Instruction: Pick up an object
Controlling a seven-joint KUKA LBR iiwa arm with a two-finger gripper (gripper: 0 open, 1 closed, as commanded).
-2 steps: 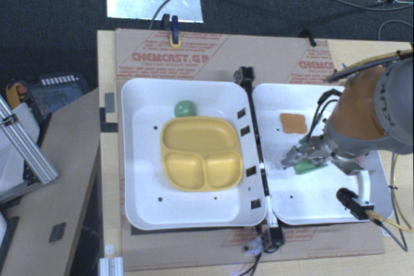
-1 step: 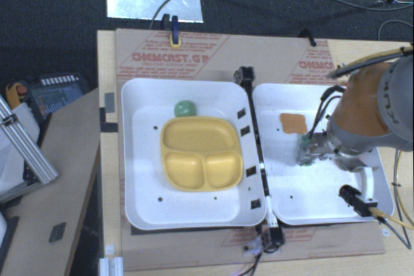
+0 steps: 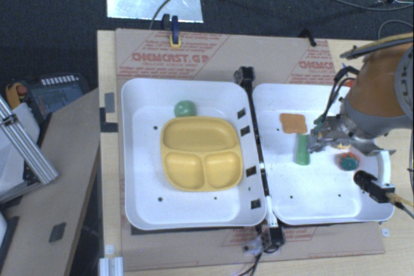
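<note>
Just beside gripper [image 3: 318, 141], green block [image 3: 302, 149].

My arm [image 3: 381, 84] looks like smooth grey metal with a shiny orange band. The two white bins [image 3: 136, 158] look like smooth, shiny plastic. The yellow tray [image 3: 197, 152] is smooth plastic too. Brown cardboard [image 3: 213, 52] lies under them, dull and flat.
</note>
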